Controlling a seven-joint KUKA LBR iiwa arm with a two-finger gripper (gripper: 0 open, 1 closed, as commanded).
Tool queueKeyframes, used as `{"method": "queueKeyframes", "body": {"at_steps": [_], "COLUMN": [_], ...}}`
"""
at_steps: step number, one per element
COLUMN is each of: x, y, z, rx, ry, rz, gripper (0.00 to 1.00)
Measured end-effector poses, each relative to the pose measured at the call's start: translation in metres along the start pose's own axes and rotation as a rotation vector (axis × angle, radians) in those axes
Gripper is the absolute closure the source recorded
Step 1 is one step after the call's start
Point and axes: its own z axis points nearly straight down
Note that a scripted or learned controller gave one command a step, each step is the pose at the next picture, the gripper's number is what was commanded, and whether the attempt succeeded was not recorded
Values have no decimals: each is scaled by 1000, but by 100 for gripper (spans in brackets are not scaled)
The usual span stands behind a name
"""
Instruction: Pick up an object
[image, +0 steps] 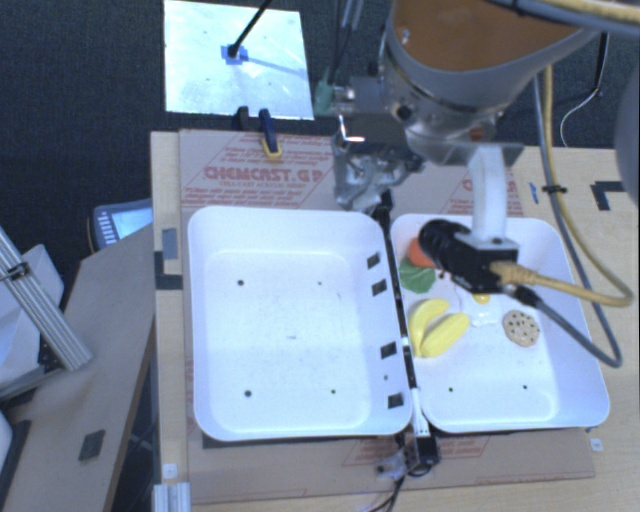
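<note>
The right bin (500, 395) holds a yellow banana-shaped toy (437, 328) near the divider. A round brown cookie (520, 327) lies to its right. An orange and green piece (417, 272) sits toward the bin's back left, and a small yellow bit (483, 297) lies beside the cookie. My gripper (365, 190) hangs at the far rim, over the gap between the two bins, behind and to the left of these objects. I see nothing in it. The left bin (290, 330) shows bare white floor.
A cardboard sheet (260, 175) lies under both bins, with a blue and yellow clamp (268, 135) on its far edge. A shiny metal plate (235, 60) stands behind it. A tablet (120, 222) and an aluminium rail (40, 300) are at the left.
</note>
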Motion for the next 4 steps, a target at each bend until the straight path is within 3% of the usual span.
{"method": "queueKeyframes", "body": {"at_steps": [1,2,3,4], "x": [-1,-1,-1,-1], "y": [0,0,0,1], "z": [4,-8,-7,-19], "rx": [7,4,5,3], "ry": [-3,-1,-2,0], "rz": [2,-3,-4,-8], "gripper": [0,100,0,100]}}
